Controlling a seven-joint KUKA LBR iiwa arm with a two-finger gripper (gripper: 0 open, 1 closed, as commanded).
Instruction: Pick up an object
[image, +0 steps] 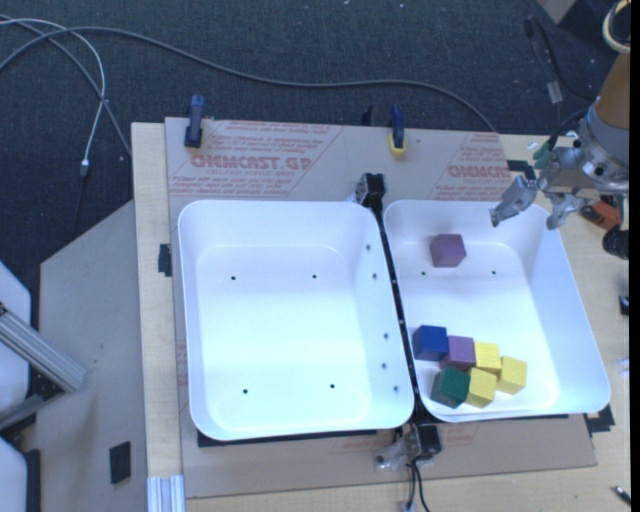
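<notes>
Your claw (528, 208) hangs released over the right bin's (570, 290) 1 o'clock rim; the lone purple cube (447, 250) at 11 o'clock stands apart — drop straight, fingers straddling it.

A dark blue-grey carpet (300, 50) covers the floor on the far side, with thin grey cables (90, 110) trailing across it. The tabletop (150, 300) is pale wood under a printed cardboard sheet (250, 160), pinned at the far edge by two clamps, blue (195, 118) and blue-yellow (397, 132). An aluminium rail (40, 355) lies at left.
</notes>
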